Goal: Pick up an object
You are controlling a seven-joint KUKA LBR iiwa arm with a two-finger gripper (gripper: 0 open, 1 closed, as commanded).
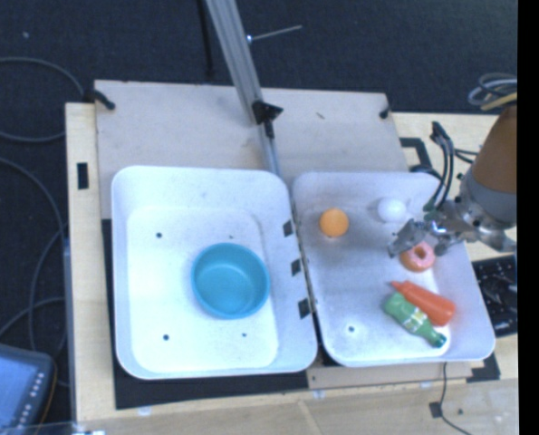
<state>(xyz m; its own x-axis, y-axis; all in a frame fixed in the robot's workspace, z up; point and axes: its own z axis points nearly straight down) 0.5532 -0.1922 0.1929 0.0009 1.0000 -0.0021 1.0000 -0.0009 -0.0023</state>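
Your gripper is sitting low over the right bin, and the pink ring is basically right under it, just a touch toward the near edge. Can't tell how the gripper is set from this angle, and nothing's visibly held. A ring has no long axis, so wrist angle shouldn't matter; the carrot and green bottle lie closer to you, the white ball and orange ball further back.
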